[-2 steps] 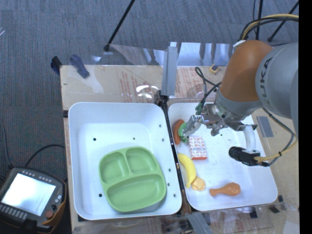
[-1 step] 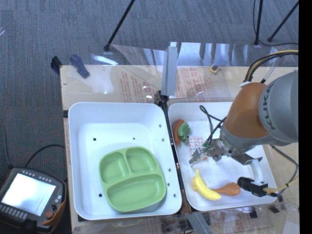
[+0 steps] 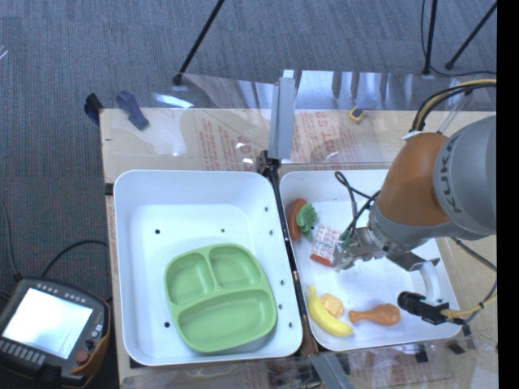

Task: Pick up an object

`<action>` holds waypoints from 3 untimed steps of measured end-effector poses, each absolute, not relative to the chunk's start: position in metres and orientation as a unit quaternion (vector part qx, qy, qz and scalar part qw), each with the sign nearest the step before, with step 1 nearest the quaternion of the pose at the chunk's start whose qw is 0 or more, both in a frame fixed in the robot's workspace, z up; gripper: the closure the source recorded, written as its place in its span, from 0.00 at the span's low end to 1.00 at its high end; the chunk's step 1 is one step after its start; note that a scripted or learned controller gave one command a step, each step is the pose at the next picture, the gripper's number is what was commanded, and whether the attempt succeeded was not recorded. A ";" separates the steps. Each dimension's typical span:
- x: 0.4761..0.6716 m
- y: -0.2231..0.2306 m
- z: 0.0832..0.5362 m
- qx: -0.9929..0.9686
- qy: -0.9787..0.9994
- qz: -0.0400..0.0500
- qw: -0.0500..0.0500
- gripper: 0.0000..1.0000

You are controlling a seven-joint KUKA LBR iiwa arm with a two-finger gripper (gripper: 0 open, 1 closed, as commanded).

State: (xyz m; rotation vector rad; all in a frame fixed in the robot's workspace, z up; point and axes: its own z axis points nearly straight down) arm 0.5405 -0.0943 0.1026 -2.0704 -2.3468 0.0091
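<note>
The right bin (image 3: pixel 381 186) holds a small red-and-white packet (image 3: pixel 324 245), a carrot with green leaves (image 3: pixel 301 216), a yellow banana (image 3: pixel 328 314), an orange piece (image 3: pixel 332 304) and an orange drumstick (image 3: pixel 375 315). My gripper (image 3: pixel 347 255) hangs low in this bin, just right of the packet, under the grey and orange wrist (image 3: pixel 413 191). Its tips sit close to the packet's right edge; whether they touch it is unclear.
The left bin (image 3: pixel 142 201) carries a green divided plate (image 3: pixel 220 297) at its front. A metal post (image 3: pixel 281 118) stands behind the wall between the bins. Black cables (image 3: pixel 350 194) loop over the right bin. A teach pendant (image 3: pixel 50 324) lies at lower left.
</note>
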 end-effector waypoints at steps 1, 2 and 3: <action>0.540 -0.094 0.102 -0.661 -0.750 0.003 0.006 0.00; 0.587 -0.086 0.132 -0.726 -0.688 0.002 0.002 0.00; 0.566 -0.085 0.084 -0.692 -0.722 0.003 0.004 0.00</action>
